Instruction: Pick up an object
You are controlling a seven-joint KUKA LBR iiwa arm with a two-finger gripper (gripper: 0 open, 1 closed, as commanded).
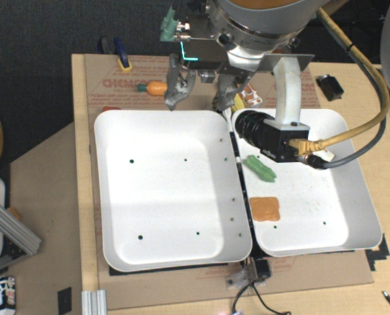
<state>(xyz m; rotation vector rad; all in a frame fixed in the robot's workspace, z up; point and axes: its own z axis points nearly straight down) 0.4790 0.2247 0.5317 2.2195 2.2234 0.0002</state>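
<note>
My gripper (200, 95) hangs over the far rim of the left bin (162, 241), close to the divide between the two bins. Its two grey fingers (177, 90) stand wide apart, open, with nothing between them. In the right bin (326, 235) lie a green pod-shaped piece (260, 168) and, nearer the front, a flat orange-brown piece (265, 209). A small red-and-white item (250, 98) peeks out by the right finger at that bin's far left corner. An orange carrot toy (154, 88) rests on the board behind the left bin, just left of the left finger.
A black camera unit (270, 136) with a yellow cable (352, 133) hangs from the arm over the right bin's far left part. A blue-and-yellow clamp (121, 54) and a black block (329, 87) sit on the cardboard behind the bins.
</note>
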